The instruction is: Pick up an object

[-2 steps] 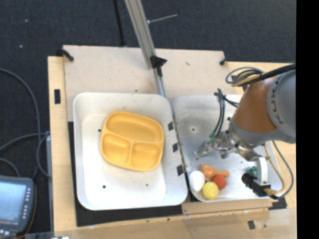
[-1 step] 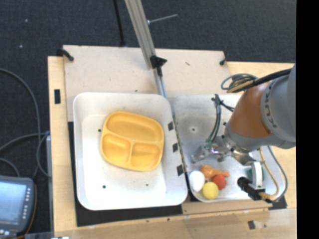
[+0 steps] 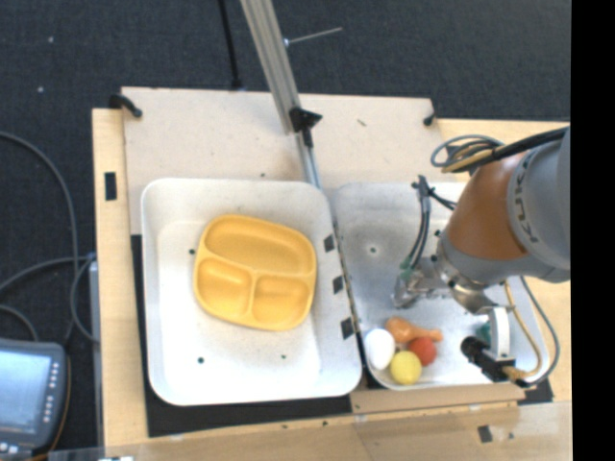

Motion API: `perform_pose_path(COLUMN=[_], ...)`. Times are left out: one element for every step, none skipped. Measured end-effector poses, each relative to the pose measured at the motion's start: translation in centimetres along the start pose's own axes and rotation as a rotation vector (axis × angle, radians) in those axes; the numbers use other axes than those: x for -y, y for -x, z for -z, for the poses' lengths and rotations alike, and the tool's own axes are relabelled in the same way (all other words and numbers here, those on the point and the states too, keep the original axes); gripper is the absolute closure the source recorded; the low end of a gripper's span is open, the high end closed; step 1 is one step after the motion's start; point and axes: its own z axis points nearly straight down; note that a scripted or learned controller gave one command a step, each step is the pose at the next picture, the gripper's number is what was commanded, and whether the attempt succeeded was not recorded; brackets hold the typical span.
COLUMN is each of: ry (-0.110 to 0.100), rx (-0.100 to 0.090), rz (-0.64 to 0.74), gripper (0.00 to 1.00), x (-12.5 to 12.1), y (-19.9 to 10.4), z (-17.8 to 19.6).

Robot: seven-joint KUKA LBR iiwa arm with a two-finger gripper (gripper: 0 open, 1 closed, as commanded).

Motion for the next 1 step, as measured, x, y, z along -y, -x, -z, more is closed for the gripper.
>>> perform_pose_path(ry=[0.004], rx=[0.001], rz=[0.01], gripper=[1.0], x=[-0.13], y=[0.03], z=[6.41])
